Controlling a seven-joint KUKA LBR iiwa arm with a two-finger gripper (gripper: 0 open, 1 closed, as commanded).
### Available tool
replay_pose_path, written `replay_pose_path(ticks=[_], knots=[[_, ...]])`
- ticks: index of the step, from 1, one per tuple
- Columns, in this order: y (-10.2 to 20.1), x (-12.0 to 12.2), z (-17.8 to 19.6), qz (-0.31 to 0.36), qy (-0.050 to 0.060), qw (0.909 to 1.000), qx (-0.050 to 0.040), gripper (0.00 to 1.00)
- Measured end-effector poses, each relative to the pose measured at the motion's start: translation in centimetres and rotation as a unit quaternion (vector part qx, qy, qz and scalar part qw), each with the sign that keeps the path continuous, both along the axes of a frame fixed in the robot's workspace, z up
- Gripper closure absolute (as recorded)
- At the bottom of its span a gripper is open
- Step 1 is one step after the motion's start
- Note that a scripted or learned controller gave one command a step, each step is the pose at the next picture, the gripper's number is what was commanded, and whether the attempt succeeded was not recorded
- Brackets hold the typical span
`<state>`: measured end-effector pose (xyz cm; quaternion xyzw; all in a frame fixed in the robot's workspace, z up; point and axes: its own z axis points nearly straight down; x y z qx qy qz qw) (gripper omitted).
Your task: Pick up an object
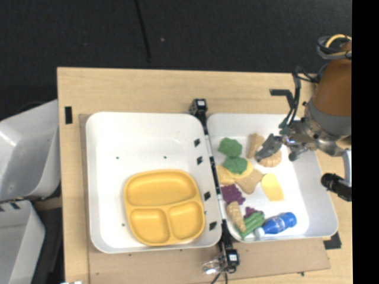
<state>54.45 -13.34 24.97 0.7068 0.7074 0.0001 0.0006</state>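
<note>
My gripper (281, 149) hangs low over the upper right part of the right bin (314, 200), its two fingers spread apart and open. Nothing shows held between them. A small tan piece (270, 161) lies just under the left finger. The bin holds several toy foods: a green leafy piece (230, 146), a tan stick (254, 143), a second green piece (237, 165), a tan flat piece (249, 181), a yellow wedge (272, 188), purple grapes (231, 191) and a blue bottle (278, 223).
A yellow divided plate (163, 206) lies in the left bin (142, 135). A black-clipped divider (208, 158) runs between the bins. The grey arm with its orange band (331, 93) stands over the right bin's far right side.
</note>
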Motion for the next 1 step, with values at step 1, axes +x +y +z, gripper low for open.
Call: replay_pose_path(ticks=[1], knots=[[3.55, -4.59, -9.46, -0.001, 0.005, 1.0, 0.0018, 0.0]])
